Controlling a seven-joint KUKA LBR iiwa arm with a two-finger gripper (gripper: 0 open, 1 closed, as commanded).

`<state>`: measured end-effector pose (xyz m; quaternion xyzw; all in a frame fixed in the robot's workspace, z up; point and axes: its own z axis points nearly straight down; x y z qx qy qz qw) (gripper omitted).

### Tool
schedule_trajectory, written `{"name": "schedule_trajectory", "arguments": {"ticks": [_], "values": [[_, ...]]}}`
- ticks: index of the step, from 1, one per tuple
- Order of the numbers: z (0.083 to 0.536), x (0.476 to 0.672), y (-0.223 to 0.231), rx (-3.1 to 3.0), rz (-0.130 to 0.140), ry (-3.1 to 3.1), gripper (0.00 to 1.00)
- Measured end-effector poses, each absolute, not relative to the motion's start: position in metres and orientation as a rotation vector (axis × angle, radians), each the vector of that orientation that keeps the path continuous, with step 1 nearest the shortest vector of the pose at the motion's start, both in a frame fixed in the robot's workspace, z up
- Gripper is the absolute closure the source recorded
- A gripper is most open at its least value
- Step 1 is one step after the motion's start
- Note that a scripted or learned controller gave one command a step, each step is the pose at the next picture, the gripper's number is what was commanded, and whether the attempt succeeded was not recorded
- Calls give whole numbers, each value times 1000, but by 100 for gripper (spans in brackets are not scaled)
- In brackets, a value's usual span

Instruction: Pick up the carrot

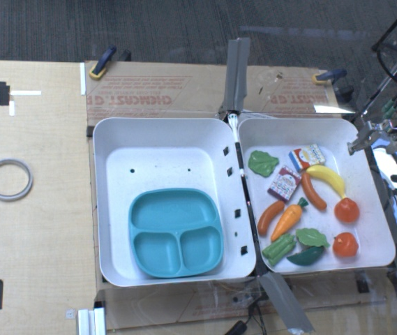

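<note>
- Lying untouched in the right bin (pixel 376 208), the carrot (pixel 288 219) rests on a slant among the toy food, so the pick is not yet begun.
- Touching its left side is an orange sausage (pixel 270 216); a red-brown sausage (pixel 314 190) and banana (pixel 326 178) sit just right, green pieces nearer.
- Far right, the tool (pixel 365 137) hangs by the bin's rim, well apart from the carrot; I cannot tell its state.
- Left bin (pixel 107 187) carries a teal tray (pixel 177 230).
</note>
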<state>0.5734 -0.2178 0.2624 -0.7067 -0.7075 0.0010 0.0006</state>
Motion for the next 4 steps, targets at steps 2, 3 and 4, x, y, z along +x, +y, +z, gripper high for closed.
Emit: {"name": "schedule_trajectory", "arguments": {"ticks": [2, 3, 4], "values": [[116, 501, -99, -1831, 2, -2550, 0], [96, 481, -108, -1980, -12, -2445, 0], [92, 519, -162, -2179, 0, -2262, 0]]}}
